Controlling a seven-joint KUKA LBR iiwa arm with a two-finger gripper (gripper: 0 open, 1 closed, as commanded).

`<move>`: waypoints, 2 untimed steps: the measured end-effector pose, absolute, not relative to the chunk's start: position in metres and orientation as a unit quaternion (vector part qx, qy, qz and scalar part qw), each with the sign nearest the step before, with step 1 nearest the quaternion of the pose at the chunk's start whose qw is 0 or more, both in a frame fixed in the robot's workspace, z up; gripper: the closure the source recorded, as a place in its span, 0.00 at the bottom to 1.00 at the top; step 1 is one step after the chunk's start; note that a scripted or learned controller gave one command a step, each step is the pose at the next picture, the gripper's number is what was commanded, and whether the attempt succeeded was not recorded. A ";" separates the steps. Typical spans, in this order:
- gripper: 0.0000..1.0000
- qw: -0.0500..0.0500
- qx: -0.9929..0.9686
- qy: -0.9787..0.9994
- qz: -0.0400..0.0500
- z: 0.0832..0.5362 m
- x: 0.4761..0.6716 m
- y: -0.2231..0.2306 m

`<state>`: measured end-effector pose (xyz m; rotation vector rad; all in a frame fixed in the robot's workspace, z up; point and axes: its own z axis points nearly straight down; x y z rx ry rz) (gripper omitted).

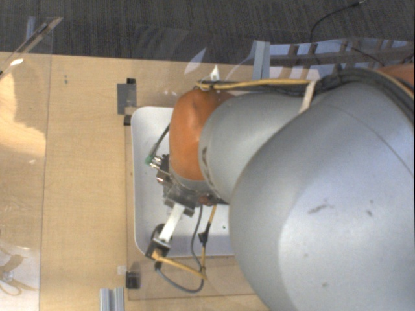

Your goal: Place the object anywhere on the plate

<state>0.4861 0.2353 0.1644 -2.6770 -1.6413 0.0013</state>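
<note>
Nearest the camera, the grey arm [324, 193] covers the right and centre of the view. Below it sits the orange band [187, 135], and below that the gripper [174, 185] hangs over the left-hand white bin [144, 167], close to its floor. We cannot tell whether the gripper is spread, pressed together or pinching anything, because the wrist covers it from above.

We cannot tell where the object lies. The bare strip of bin floor at the left carries nothing, so we judge that the object and the plate sit under the arm, if they are in this bin at all. We likewise cannot state which way the object points or how its long axis runs.

For the step in hand, we recommend the following:
- Confirm a grasp before any travel.
- Lift straight up and clear of the bin wall.
- Lower over the plate's middle, then release close to its surface.

Farther out lie the wooden bench [78, 173] and the dark floor [162, 11].
</note>
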 end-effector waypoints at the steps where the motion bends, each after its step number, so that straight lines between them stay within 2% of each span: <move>1: 1.00 0.000 -0.748 -0.664 -0.001 0.168 0.552 0.234; 2: 1.00 -0.001 -0.742 -0.671 -0.003 0.279 0.620 0.236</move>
